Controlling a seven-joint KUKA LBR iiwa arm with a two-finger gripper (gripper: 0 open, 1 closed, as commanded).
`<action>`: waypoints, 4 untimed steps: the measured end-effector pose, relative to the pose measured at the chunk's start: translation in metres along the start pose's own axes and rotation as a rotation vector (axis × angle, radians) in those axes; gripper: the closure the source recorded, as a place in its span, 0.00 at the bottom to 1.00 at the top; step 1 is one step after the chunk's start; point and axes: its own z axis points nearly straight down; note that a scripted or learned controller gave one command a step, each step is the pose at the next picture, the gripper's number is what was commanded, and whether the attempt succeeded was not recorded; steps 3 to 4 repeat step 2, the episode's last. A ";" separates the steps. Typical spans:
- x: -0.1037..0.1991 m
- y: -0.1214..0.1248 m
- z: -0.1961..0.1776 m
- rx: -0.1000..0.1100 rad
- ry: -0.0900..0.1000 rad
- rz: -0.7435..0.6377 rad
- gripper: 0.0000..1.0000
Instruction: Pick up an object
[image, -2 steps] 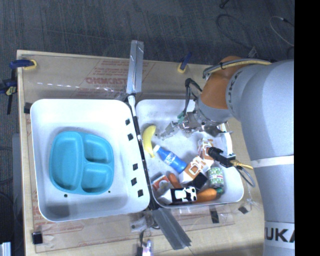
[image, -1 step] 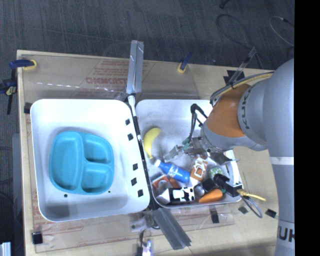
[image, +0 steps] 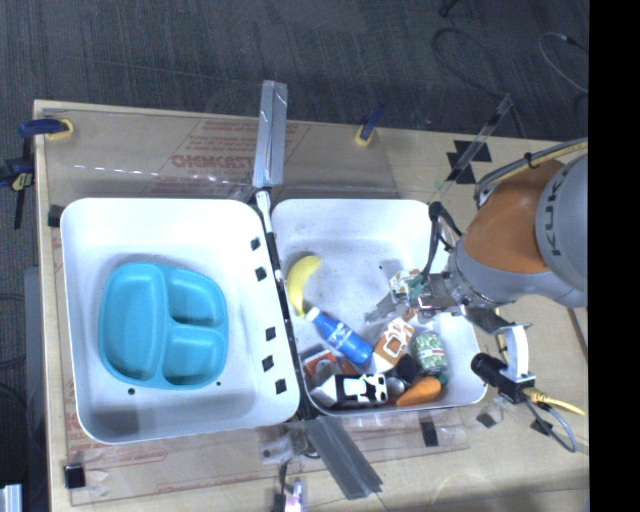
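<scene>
- Over the right bin (image: 350, 215): gripper (image: 405, 300) lowered among clutter; approach step.
- Finger state: cannot tell.
- Next: close on one item, likely the carton (image: 396, 341).

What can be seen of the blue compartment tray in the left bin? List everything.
The blue tray is light turquoise and looks like smooth moulded plastic, with rounded corners. Raised ridges split it into three wells: one long well on its left and two smaller ones stacked on its right. It lies flat, open side up, slightly turned, on the floor of the left bin, apart from the walls. Nothing lies in it or touches it.
</scene>
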 end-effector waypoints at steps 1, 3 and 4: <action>0.025 0.015 0.064 -0.025 -0.006 -0.171 0.00; 0.081 -0.017 0.071 -0.018 -0.018 -0.304 0.00; 0.081 -0.017 0.071 -0.018 -0.018 -0.304 0.00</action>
